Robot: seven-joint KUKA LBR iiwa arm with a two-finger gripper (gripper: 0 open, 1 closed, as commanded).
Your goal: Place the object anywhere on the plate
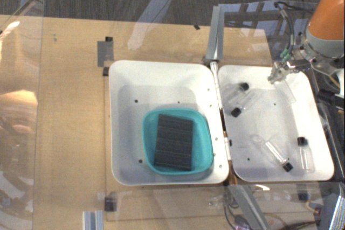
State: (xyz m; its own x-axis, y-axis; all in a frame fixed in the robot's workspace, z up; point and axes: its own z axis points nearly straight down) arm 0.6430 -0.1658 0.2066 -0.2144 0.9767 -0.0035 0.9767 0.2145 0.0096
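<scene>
bins sit side by side in the middle of the frame, and we see them from above at a slant. the left bin (121,116) carries a teal plate (148,132) in its lower part, with a dark ribbed block (174,141) lying flat on it. this block covers most of the plate's middle, so we judge free room is mainly along the rim.

the right bin (318,116) holds several small clear vials with black caps. two vials (237,98) lie in its upper left part, one vial (274,151) lies tilted at lower centre, and another vial (305,154) is near the lower right corner. they are scattered and mostly apart, which we think gives the claw space around each one. which of them is the object for the task, we cannot say; all are in the right bin, none on the plate.

the arm (329,13) enters at the upper right of the frame, with the gripper (280,70) above the bin's upper right corner. we cannot tell how far the claw is apart, and we see nothing held in it.
</scene>
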